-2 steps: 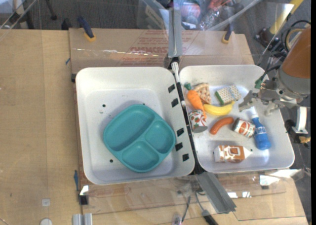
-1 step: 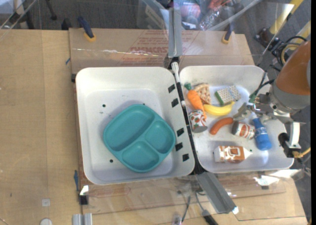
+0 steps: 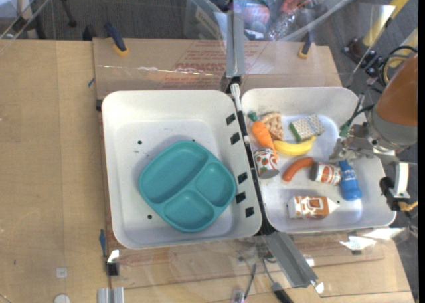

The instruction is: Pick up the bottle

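The bottle (image 3: 349,185) is small and blue, lying in the right bin (image 3: 345,96) near its right wall, with its top end pointing toward the back. My gripper (image 3: 348,146) hangs just behind and above that top end, under the grey wrist and orange band (image 3: 400,96). Nothing shows between the fingers, and the bottle rests on the bin floor.
Right bin also holds a red-and-white can (image 3: 325,173) touching the bottle's left side, a brown carton (image 3: 309,206), a red sausage (image 3: 297,168), a banana (image 3: 294,146), a carrot (image 3: 263,134) and a small jar (image 3: 266,162). A teal divided plate (image 3: 187,185) lies in the left bin (image 3: 133,115).
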